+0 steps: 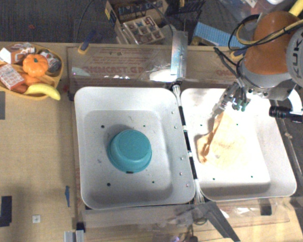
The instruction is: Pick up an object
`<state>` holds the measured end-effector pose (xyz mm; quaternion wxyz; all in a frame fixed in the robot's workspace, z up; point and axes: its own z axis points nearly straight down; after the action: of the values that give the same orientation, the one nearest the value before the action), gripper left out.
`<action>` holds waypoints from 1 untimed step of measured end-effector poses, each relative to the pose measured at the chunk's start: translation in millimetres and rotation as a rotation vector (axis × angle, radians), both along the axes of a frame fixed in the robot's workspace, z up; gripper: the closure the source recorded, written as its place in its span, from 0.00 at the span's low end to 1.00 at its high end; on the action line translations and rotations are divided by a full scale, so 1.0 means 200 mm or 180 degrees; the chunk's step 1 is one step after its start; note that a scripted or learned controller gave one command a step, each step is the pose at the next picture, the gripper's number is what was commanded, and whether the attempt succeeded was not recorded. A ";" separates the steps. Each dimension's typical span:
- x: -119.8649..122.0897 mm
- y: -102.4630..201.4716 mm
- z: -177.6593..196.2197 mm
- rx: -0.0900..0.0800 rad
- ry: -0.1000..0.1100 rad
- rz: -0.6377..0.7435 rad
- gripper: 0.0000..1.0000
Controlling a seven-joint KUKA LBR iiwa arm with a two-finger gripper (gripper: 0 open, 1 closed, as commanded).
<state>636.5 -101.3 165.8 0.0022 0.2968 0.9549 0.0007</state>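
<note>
Gripper (227, 104) above the right bin (280, 183), an orange strip (212, 135) dangling from its tips.

Apparently pinched shut on the strip's top near the bin's far edge; best raised slowly and straight, lower end dragging toward the left wall.

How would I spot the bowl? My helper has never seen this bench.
Find the two white bins side by side and take the left bin. The bowl sits upside down near its middle. It is round and teal, unlike the thin orange-brown strip in the right bin.

I can't make out the gripper's (231, 103) fingertips; the orange strip (210, 137) seems blurred at its top.
</note>
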 end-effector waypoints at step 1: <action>-0.01 -0.14 0.00 0.0001 -0.0004 -0.1733 1.00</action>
<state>634.5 -128.6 166.4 0.0029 0.5427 0.8399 0.0005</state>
